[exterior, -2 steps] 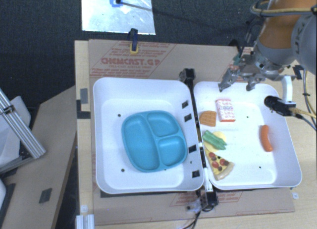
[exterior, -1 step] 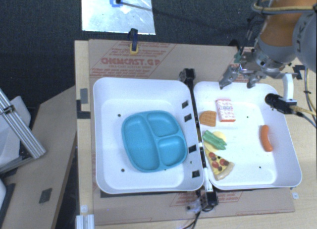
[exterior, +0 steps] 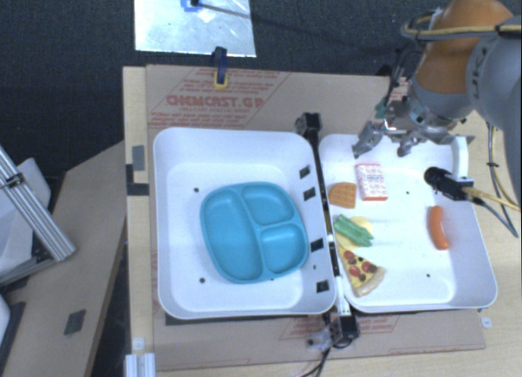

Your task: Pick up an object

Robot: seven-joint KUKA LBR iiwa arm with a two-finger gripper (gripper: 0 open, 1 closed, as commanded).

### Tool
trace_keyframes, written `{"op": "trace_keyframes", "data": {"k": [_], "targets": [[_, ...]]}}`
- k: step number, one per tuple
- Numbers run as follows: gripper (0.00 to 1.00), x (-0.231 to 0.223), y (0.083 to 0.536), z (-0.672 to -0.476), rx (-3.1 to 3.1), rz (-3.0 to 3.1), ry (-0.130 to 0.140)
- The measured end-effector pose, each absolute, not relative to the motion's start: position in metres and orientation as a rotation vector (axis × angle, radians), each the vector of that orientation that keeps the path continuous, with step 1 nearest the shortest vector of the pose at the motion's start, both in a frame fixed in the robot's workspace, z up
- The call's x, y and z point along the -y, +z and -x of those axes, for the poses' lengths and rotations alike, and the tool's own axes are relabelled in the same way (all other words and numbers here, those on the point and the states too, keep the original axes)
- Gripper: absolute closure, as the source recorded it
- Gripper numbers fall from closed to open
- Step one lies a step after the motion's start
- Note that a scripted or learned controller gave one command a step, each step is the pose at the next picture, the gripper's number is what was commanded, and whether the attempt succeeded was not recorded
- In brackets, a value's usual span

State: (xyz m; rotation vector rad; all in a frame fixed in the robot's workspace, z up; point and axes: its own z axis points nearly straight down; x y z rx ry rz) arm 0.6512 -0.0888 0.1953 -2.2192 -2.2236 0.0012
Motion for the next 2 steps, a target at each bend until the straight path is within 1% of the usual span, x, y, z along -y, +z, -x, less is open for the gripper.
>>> {"op": "trace_keyframes", "data": {"k": [1,2], "targets": [[0.0,0.083,0.152,-0.648,2.225,2.22,-0.001],[0.0,0.083,0.092,-0.65,2.226,2.222,-0.002]]}}
